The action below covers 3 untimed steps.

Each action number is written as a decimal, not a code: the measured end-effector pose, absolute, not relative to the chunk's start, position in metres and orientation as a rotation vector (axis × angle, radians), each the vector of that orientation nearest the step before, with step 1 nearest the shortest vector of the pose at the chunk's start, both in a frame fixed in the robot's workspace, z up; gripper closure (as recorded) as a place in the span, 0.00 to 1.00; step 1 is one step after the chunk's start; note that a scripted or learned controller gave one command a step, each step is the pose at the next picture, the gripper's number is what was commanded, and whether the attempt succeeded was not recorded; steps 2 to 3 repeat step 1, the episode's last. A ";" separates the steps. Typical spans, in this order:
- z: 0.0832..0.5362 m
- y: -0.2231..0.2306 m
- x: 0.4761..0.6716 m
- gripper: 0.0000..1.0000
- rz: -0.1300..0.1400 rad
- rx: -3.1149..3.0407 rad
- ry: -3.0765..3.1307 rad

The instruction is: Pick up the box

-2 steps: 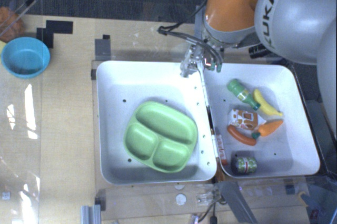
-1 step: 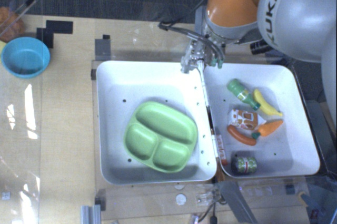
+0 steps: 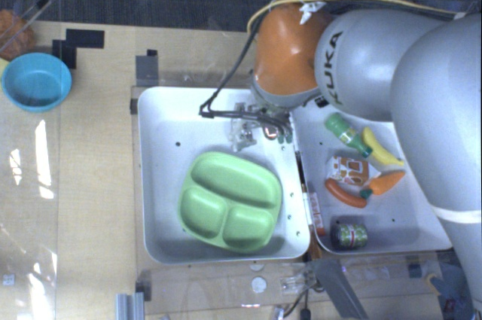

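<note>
The box (image 3: 349,169) is small, white and orange with a printed front. It lies in the middle of the right bin (image 3: 422,232), among other items. My gripper (image 3: 260,132) hangs under the orange wrist band over the far right corner of the left bin (image 3: 162,160), just beyond the green plate. It is well left of the box, across the wall between the bins. Nothing shows in it.
A green three-compartment plate (image 3: 230,198) fills the middle of the left bin. Around the box lie a green bottle (image 3: 343,130), a banana (image 3: 380,150), a carrot (image 3: 387,181), a sausage (image 3: 346,195) and a can (image 3: 350,234). A blue bowl (image 3: 36,81) stands far left on the bench.
</note>
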<state>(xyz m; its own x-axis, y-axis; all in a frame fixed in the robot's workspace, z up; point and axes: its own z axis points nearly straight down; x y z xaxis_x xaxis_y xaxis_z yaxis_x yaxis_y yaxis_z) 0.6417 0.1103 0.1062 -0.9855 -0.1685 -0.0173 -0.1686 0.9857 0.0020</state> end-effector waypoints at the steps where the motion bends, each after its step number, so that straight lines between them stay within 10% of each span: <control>1: 0.109 0.109 0.646 0.00 0.005 -0.261 3.096; 3: 0.109 0.109 0.646 0.00 0.005 -0.261 3.096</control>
